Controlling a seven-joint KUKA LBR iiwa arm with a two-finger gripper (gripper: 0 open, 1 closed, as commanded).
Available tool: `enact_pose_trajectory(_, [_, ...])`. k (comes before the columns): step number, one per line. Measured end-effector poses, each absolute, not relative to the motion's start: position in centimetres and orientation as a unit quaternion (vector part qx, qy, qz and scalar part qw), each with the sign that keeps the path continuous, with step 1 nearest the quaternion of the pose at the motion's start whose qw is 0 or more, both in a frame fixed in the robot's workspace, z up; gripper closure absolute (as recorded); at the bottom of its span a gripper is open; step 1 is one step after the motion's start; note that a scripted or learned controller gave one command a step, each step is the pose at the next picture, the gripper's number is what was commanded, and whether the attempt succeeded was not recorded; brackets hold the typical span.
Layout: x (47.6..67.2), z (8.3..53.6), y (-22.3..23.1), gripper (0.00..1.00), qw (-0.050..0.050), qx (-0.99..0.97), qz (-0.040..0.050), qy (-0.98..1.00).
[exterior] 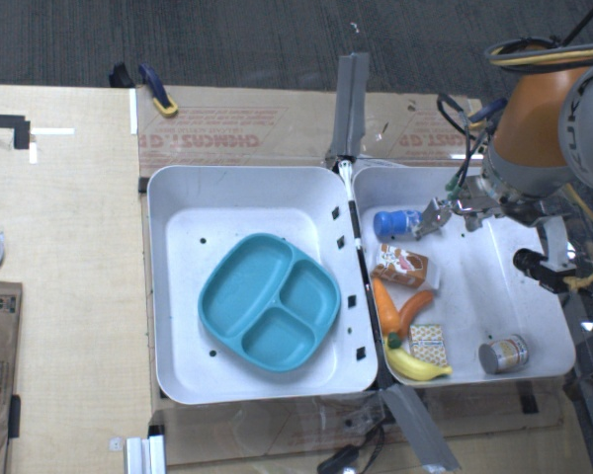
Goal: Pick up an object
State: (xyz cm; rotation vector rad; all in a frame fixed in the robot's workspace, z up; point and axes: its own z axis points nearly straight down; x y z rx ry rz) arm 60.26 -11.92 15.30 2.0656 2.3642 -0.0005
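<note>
On the surface's left side sits the left bin (pixel 168 265), holding a blue divided plate (pixel 269 302) well apart from the work. The right bin (pixel 544 309) carries the pickable things: along its left wall a blue bottle (pixel 393 223), a brown snack packet (pixel 402 266), a carrot (pixel 385 307), an orange sausage-like piece (pixel 415 307), a small patterned packet (pixel 427 342) and a banana (pixel 418 365); a metal can (pixel 502 354) lies near its front right corner. The tool (pixel 441 215) hovers just beside the blue bottle, and whether it is spread or closed I cannot tell. The bottle looks the likeliest target; a good grasp would centre over its body, square to its length, clear of the bin wall and the snack packet. The surface is pale board, with a clamp (pixel 158 91) at its back edge and dark carpet (pixel 227 18) beyond.
</note>
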Motion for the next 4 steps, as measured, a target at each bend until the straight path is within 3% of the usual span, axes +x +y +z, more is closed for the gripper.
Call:
enact_pose_trajectory(1, [62.5,9.2,-12.5,0.0,0.0,0.565,-0.0005,0.825])
enact_pose_trajectory(2, [62.6,10.2,-12.7,1.0,0.002,0.567,-0.0001,0.824])
enact_pose_trajectory(3, [64.8,9.3,-13.8,1.0,0.002,0.52,-0.0001,0.854])
enact_pose_trajectory(4, [64.8,9.3,-13.8,0.0,0.002,0.52,-0.0001,0.854])
